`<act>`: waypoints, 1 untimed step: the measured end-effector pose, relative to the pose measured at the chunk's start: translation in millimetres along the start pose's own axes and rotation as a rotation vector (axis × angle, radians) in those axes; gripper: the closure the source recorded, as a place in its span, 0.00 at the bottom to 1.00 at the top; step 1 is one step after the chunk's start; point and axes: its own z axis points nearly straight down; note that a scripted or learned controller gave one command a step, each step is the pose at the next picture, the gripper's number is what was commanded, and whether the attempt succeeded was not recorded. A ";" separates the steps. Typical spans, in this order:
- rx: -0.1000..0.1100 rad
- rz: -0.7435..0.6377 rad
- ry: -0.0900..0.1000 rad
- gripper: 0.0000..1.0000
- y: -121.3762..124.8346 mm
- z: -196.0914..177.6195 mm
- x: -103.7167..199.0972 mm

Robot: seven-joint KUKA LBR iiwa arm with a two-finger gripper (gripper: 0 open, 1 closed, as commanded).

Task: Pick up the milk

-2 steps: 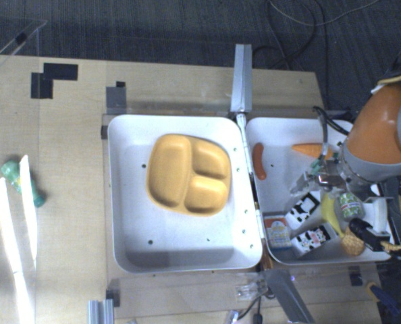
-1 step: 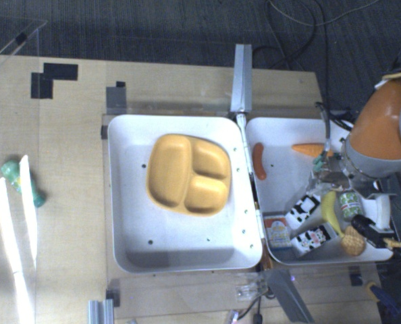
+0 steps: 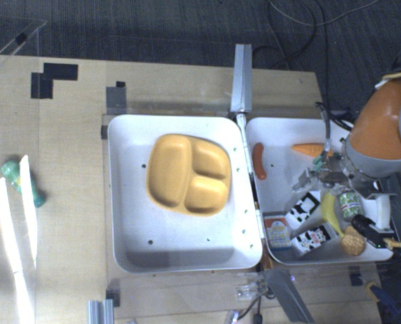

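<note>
The milk is a small white carton with black cow patches, lying in the right bin near its front. A second patched black-and-white carton piece lies just in front of it; I cannot tell whether the two are one item. The grey arm with its orange band reaches in from the right. Its gripper hangs just above and behind the milk, over the middle of the right bin. Nothing shows between it and the carton.
The right bin also holds a red sausage, a carrot, a banana, a green bottle, a brown cookie and a small orange box. A yellow divided plate sits in the left bin.
</note>
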 end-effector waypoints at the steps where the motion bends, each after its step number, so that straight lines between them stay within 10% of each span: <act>1: -0.015 -0.294 -0.006 0.00 -15.0 55.1 3.2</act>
